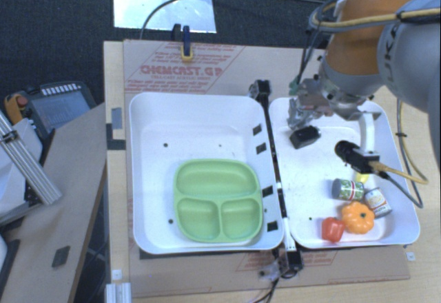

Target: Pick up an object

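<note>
My gripper (300, 116) hangs over the far left part of the right bin (303, 184). A small black block (304, 136) sits just under it, close to its tip; I cannot tell whether the two touch. At the near right of the same bin lie a green-labelled can (348, 189), a small jar (378, 202), an orange pumpkin (358, 217) and a red pepper (332, 228). A bit of something yellow (362, 177) peeks out beside the can.
The left bin (158, 157) holds a green divided plate (217, 200) at its near middle. A black-clipped divider (270, 157) runs between the bins. The arm's grey and orange body (372, 33) looms over the right bin's far side.
</note>
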Robot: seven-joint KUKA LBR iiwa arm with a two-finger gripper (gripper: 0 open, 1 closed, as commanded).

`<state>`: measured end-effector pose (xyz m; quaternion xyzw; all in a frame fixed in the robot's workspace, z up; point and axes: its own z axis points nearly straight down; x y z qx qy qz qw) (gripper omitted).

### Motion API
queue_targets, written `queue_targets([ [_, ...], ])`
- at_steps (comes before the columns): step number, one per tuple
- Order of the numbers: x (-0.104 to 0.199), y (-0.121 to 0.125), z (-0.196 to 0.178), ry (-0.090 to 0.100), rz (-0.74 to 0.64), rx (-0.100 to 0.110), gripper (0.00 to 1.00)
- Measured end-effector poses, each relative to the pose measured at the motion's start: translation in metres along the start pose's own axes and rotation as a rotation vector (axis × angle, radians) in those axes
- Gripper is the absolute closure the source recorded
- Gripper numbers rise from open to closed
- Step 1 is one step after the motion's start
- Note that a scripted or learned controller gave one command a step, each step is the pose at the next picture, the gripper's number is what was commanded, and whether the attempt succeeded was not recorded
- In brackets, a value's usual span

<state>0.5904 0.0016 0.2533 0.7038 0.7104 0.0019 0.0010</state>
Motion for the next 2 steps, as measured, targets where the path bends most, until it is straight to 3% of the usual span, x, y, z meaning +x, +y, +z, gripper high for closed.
queue_targets([
  [2,0.093,0.029,0.010,-0.001,0.002,0.001,1.00],
])
